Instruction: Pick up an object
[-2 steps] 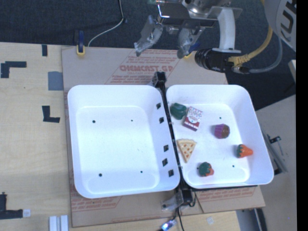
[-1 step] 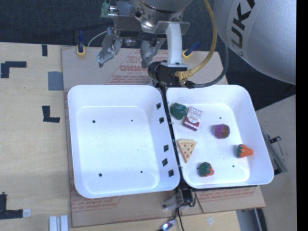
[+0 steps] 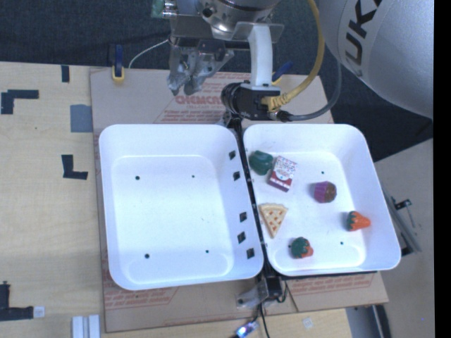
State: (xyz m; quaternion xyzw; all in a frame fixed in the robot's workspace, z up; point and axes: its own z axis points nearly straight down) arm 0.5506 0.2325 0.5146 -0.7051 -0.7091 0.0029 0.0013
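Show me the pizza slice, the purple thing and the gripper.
pizza slice (image 3: 273,218), camera view, middle of the wedge.
purple thing (image 3: 324,191), camera view, its top.
gripper (image 3: 190,82), camera view, between the fingertips.

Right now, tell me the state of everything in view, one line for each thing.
Gripper: raised above the bench beyond the bins, holding nothing visible.
Left bin: nothing lying in it.
Right bin: holds five items.
Green toy: resting by the divider.
Red and white carton: lying flat.
Pizza slice: lying flat.
Purple toy: resting apart.
Orange toy: near the right wall.
Red and green toy: near the front wall.
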